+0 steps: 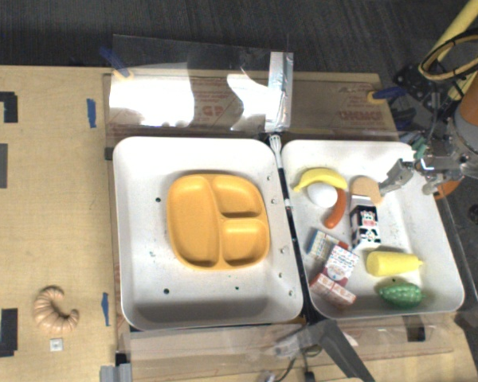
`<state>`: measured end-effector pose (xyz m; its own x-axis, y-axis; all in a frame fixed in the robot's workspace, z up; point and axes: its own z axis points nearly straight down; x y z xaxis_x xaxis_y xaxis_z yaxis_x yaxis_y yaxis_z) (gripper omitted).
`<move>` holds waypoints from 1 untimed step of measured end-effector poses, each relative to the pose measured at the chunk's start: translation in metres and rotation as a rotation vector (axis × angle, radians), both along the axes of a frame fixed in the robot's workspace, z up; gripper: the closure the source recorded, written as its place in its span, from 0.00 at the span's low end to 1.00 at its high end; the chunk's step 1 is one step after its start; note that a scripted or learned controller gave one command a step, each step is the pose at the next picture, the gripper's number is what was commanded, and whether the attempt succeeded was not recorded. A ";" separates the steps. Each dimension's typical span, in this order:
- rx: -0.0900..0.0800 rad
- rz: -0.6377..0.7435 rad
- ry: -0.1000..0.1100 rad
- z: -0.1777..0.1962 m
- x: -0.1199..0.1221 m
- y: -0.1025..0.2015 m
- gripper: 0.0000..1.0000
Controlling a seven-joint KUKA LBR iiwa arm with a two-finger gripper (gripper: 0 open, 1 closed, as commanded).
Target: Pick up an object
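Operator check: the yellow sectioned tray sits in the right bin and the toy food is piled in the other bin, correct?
Not quite. The camera view shows the yellow sectioned tray in the left white bin, not the right. The toy food, including the yellow banana and green ridged piece, lies in the right white bin.

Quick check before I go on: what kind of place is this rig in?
Most likely a robotics lab test bench. Two white bins sit on a tape-marked board, the right one holds toy food such as a banana, and cables trail beside the gripper.
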<state>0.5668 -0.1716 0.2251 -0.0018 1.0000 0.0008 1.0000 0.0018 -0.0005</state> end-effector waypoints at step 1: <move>-0.002 -0.144 -0.004 -0.098 -0.033 -0.018 0.00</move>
